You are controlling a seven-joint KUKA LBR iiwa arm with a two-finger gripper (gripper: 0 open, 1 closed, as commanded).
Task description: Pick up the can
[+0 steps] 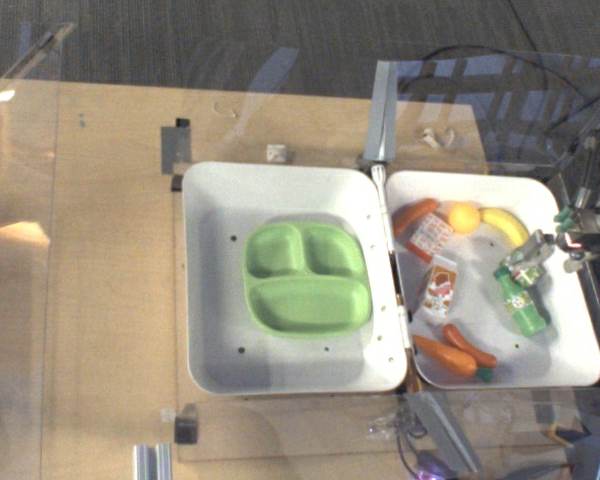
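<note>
- My gripper (532,258) hangs over the right bin (570,368), just above a green bottle (521,303); how wide it stands I cannot tell.
- The can (432,236), red and white, lies well to its left, near the bin's left wall.
- Left bin (210,268) holds a green divided plate (306,277).

Overhead slanted view onto both bins (210,268)
</note>
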